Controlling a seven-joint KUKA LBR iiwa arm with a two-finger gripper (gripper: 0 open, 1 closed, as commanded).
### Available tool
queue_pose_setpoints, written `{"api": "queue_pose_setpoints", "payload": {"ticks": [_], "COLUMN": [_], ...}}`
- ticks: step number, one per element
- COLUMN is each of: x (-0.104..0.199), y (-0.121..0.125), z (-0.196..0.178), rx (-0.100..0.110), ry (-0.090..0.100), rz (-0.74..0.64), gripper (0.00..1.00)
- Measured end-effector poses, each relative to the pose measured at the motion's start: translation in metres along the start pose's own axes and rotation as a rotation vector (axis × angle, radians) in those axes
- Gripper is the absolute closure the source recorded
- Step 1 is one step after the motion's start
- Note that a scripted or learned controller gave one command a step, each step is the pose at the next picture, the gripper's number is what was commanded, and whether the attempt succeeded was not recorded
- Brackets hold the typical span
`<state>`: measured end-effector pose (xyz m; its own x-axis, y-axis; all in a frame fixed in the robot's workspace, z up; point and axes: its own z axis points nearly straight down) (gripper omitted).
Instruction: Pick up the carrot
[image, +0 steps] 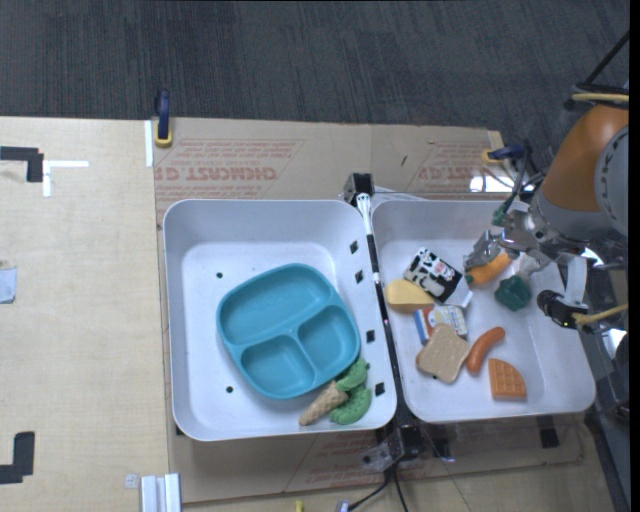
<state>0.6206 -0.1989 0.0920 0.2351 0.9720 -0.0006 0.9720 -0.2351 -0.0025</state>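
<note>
Carrot (487, 270): 1, at tool (492, 252), right bin (560, 395); 1 sausage (485, 349).

My bench (80, 330) has a pale wooden top, and a flat sheet of brown cardboard (230, 165) with red print lies on it. On this cardboard stand 2 shallow white bins side by side and touching, the left bin (190, 330) and the right bin (560, 385). A small blue and yellow clamp (162, 118) sits at the far edge of the bench.
</note>
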Motion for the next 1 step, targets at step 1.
{"api": "queue_pose_setpoints", "payload": {"ticks": [1], "x": [-0.0011], "y": [0.0005], "z": [-0.0096], "rx": [-0.001], "ry": [-0.002], "rz": [0.003], "gripper": [1.00]}}
